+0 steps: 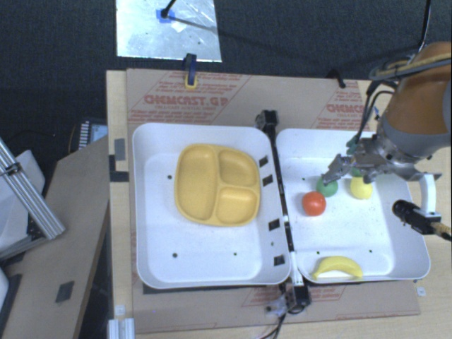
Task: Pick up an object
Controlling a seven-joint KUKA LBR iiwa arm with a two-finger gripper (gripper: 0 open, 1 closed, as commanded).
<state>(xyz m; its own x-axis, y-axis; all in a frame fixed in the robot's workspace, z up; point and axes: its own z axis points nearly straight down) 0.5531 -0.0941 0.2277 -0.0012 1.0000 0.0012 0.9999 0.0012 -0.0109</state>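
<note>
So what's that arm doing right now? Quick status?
Tool low in right white bin, above small green round piece. Nothing seen gripped. Orange ball, yellow lemon-like piece close by.

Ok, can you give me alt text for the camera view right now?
The grey arm's two-finger gripper hovers over the right white bin, above a small green object, with an orange-red ball, a yellow lemon-like fruit and a yellow banana nearby. The left white bin holds a yellow divided plate.

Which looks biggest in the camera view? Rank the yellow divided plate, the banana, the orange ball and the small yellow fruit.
1. yellow divided plate, by far
2. banana
3. orange ball and small yellow fruit: they look about alike, the fruit partly hidden by the gripper, so unranked.
</note>
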